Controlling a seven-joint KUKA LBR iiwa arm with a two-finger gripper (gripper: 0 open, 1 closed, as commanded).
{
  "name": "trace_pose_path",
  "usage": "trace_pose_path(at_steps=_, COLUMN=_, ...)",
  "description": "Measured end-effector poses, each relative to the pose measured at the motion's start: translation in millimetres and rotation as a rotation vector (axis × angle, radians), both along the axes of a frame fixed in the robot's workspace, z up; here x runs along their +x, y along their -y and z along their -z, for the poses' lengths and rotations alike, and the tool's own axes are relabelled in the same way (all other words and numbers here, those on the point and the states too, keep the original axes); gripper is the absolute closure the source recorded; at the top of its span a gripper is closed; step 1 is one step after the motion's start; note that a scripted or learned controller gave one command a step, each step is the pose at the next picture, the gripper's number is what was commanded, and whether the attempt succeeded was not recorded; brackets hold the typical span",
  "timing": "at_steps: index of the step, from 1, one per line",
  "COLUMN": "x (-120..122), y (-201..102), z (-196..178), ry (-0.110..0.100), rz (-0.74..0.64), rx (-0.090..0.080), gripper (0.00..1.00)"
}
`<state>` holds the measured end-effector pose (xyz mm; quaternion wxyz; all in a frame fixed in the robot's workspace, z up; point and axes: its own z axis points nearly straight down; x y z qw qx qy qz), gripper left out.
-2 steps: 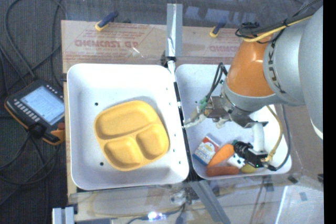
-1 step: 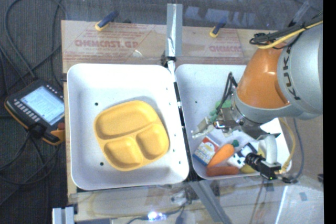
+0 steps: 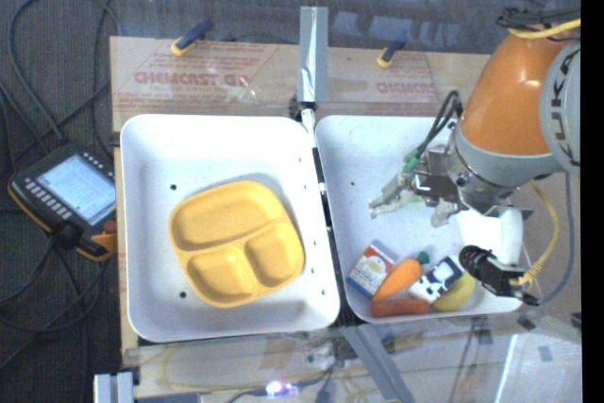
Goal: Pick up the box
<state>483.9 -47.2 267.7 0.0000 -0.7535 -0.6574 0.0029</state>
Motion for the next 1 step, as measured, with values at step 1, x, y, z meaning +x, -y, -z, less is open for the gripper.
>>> trace_pose_path(at_steps=1, x=-1.6, y=-33.7, z=86.4, ry=-0.004, rz=-0.007, rx=0.004, gripper=0.00)
